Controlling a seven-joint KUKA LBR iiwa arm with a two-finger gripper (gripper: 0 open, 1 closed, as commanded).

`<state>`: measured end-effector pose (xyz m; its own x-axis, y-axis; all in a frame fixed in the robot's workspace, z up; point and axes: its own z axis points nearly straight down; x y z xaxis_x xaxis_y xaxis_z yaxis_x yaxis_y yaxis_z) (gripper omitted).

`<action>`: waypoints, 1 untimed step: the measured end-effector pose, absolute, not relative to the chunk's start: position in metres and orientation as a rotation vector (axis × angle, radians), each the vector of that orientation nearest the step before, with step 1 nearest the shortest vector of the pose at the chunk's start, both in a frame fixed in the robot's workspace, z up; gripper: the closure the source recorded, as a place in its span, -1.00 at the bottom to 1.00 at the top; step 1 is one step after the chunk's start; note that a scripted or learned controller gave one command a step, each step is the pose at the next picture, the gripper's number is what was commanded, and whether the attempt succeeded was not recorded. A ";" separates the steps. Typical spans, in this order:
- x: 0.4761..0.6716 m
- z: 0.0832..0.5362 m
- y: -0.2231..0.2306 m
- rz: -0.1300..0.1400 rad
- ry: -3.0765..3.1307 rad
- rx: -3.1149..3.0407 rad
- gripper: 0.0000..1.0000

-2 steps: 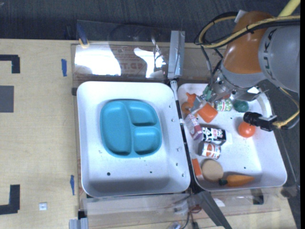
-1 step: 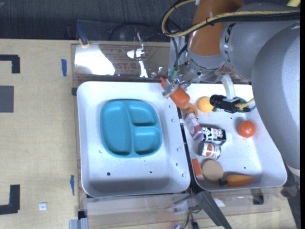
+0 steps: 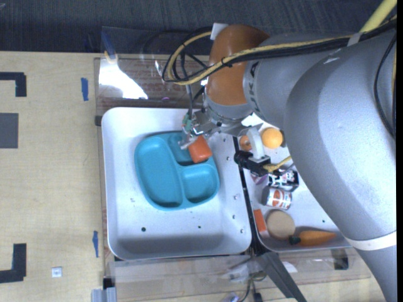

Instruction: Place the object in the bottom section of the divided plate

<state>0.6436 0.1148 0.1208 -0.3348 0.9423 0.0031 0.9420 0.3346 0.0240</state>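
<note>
A blue divided plate lies in the left white bin. An orange-red block sits at the plate's upper right rim, directly under my gripper. The gripper hangs from the grey arm with its orange band, and its fingers sit close around the top of the block. The block hides part of the plate's upper right section.
The right bin holds several items: an orange ball, a black-and-white object, a small can, a brown round piece and a carrot. The arm covers much of that bin. Cables loop behind the bins.
</note>
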 end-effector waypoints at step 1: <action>0.654 0.111 0.165 0.020 2.505 1.898 1.00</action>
<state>0.6541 0.1647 0.1108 -0.2709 0.9626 0.0090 0.9626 0.2708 0.0094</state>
